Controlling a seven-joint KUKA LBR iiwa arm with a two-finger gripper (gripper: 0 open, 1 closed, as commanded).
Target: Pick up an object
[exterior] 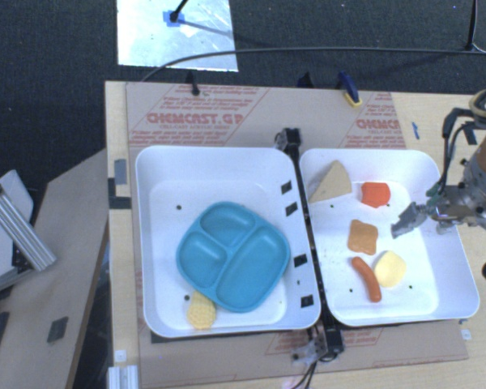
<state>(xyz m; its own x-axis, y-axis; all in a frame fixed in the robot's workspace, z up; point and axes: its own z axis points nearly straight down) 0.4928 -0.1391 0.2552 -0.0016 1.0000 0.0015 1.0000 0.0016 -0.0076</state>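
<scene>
The right bin [454, 294] holds a beige wedge [332, 182], a red-orange piece [376, 194], a brown square toast-like piece [362, 237], an orange sausage [366, 278] and a pale yellow lump [390, 269]. My gripper [409, 218] hangs over the right half of this bin, right of the toast piece and above the yellow lump, apart from both. Nothing shows in its grasp. The grey arm [478, 185] enters from the right edge.
The left bin [158, 217] holds a blue sectioned plate [233, 254] and a small yellow ridged piece [200, 311] by its front wall. A black divider [301, 217] runs between the bins. A cardboard sheet [227, 116] lies under them.
</scene>
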